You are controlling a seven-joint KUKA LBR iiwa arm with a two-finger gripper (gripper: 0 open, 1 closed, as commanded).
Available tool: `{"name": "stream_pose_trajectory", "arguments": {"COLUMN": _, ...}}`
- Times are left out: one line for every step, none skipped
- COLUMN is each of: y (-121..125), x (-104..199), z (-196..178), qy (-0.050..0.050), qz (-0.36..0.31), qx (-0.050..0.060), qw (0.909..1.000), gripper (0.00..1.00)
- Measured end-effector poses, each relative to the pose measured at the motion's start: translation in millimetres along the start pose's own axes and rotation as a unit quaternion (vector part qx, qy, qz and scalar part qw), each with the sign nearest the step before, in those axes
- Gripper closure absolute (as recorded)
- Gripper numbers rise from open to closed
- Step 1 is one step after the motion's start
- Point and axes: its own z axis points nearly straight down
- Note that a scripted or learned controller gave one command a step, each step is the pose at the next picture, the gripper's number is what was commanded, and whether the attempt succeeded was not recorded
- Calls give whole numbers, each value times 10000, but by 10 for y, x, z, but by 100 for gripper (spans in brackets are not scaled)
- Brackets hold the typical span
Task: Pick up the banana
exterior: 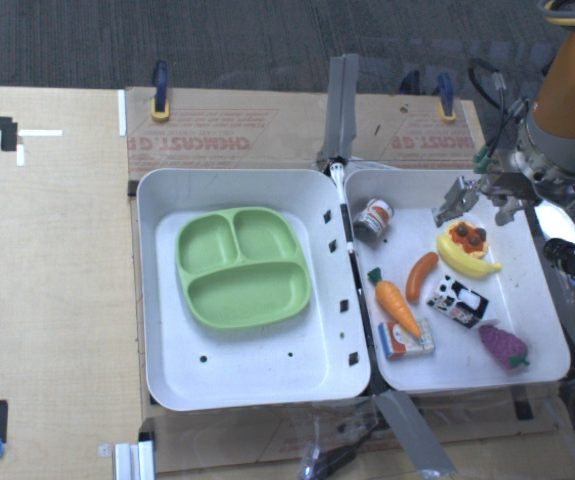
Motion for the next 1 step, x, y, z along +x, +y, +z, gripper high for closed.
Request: {"name": "stream_pose_trajectory", "arguments": {"y": 438, "x": 490, "z": -110, "qy": -10, "qz": 468, "qx": -4, "qw": 9989, "gripper": 0}}
